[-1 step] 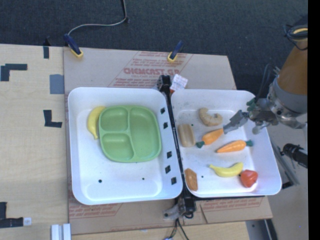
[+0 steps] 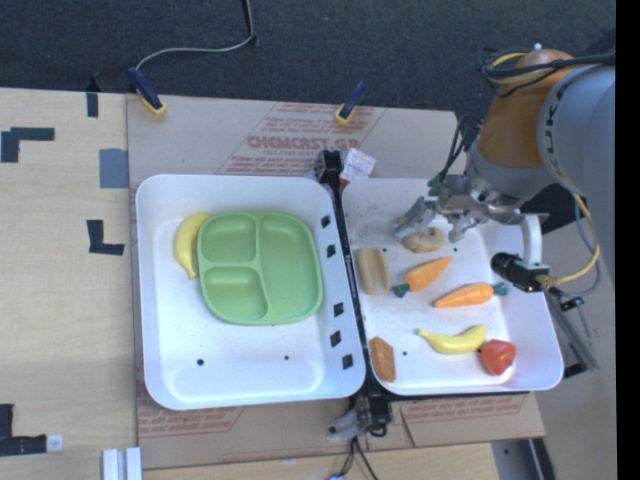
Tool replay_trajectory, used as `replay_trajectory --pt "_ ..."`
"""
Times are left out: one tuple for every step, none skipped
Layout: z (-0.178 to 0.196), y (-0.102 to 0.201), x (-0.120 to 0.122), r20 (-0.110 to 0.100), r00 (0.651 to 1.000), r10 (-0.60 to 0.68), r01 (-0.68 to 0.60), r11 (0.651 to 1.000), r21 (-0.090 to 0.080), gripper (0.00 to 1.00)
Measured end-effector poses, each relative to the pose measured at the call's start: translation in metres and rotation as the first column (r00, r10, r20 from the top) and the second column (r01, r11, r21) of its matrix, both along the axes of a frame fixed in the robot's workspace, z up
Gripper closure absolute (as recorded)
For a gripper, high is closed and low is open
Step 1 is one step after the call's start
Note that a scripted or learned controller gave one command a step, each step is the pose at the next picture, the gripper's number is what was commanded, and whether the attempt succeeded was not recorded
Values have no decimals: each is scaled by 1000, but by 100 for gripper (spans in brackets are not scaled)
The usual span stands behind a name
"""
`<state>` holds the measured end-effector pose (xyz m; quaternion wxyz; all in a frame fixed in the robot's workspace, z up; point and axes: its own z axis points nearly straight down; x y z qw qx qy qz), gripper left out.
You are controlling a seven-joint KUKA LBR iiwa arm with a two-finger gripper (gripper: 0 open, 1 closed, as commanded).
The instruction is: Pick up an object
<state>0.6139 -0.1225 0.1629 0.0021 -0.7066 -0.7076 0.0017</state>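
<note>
My gripper (image 2: 437,222) hangs over the far part of the right bin (image 2: 530,373), its fingers open and spread. A small beige lump of toy food (image 2: 426,238) lies just below and between the fingertips, resting on the bin floor. Nearby lie a tan bread roll (image 2: 372,269), two orange carrots (image 2: 429,273) (image 2: 465,294), a yellow banana (image 2: 455,340), a red fruit (image 2: 497,356) and an orange-brown pastry (image 2: 382,358).
The left bin (image 2: 160,368) holds a green divided plate (image 2: 261,266) with a yellow banana (image 2: 186,244) tucked at its left edge. A black divider with clips (image 2: 340,268) runs between the bins. The arm's orange band (image 2: 520,118) looms over the right bin's far corner.
</note>
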Motion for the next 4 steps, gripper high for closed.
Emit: replay_trajectory --pt "-76 -51 22 9 1000 -1 1 1000 -3 0" --pt "-77 -7 56 9 1000 1 -1 1000 -1 0" --pt "-67 -7 56 8 1000 3 -3 1000 -2 100" --pt "22 74 35 6 1000 1 -1 1000 0 100"
